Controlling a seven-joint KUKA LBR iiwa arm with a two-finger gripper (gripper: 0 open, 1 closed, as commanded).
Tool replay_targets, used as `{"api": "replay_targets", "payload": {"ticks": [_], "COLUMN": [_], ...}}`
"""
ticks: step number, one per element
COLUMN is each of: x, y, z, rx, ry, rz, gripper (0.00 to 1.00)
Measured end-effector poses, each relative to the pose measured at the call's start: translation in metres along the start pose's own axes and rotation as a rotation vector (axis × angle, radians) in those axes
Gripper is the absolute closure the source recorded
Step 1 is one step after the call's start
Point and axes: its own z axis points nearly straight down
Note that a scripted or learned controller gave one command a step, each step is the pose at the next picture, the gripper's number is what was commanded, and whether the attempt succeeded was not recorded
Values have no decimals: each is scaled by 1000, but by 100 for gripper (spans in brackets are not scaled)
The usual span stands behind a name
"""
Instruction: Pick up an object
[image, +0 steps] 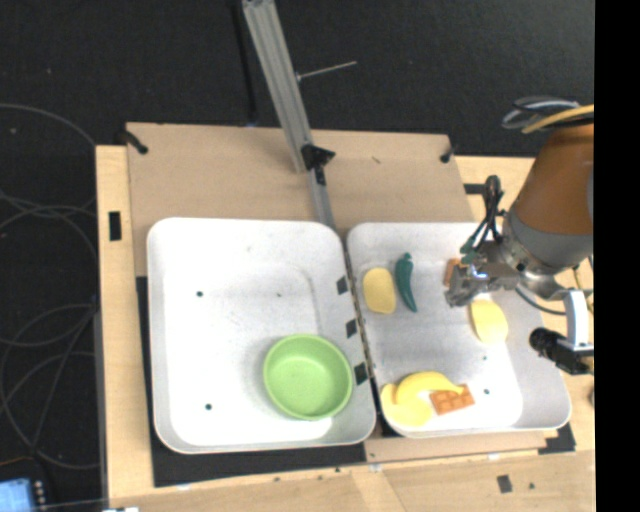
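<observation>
My gripper (460, 288) hangs over the right bin (425, 345), near its upper right part, with the arm coming in from the right. A pale yellow piece (489, 321) lies just below and to the right of it. A yellow rounded object (379, 290) and a dark green pepper-like object (405, 281) lie side by side at the bin's upper left. At the bin's front edge rests a yellow banana-like object (418, 392) with an orange piece (451, 400) on it. A green bowl (307, 375) sits in the left bin (240, 300).
A grey metal pole (285, 100) rises from the back of the bench between the bins. The bins stand on a wooden board (200, 175). Black cables and fittings hang beside the arm at the right (560, 350).
</observation>
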Motion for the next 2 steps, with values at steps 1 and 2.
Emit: {"api": "replay_targets", "payload": {"ticks": [1, 2], "x": [-2, 52], "y": [0, -14], "z": [12, 12], "rx": [7, 6], "ry": [-1, 2], "rz": [6, -6], "gripper": [100, 100]}}
